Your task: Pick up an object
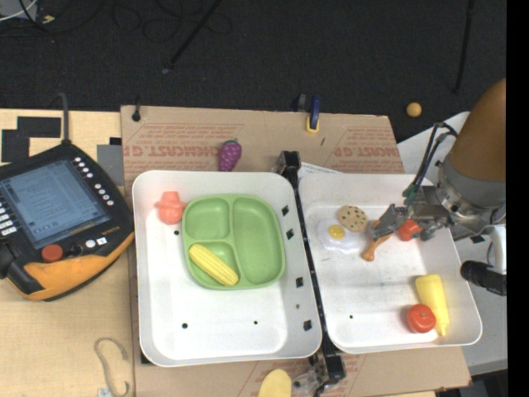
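From here I see the gripper (pixel 402 224) low over the right bin (pixel 388 304), its dark fingers closed on a glossy orange, carrot-shaped toy (pixel 382 238) that tapers down-left. The fingers hide its upper end; a red blob there stays unclear.

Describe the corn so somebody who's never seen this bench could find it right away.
Look at the left white bin, which holds a green divided plate. The corn lies tilted in the plate's lower left compartment, the plate's one filled section. It is yellow and ridged, unlike the smooth pink toy just outside the plate's upper left edge.
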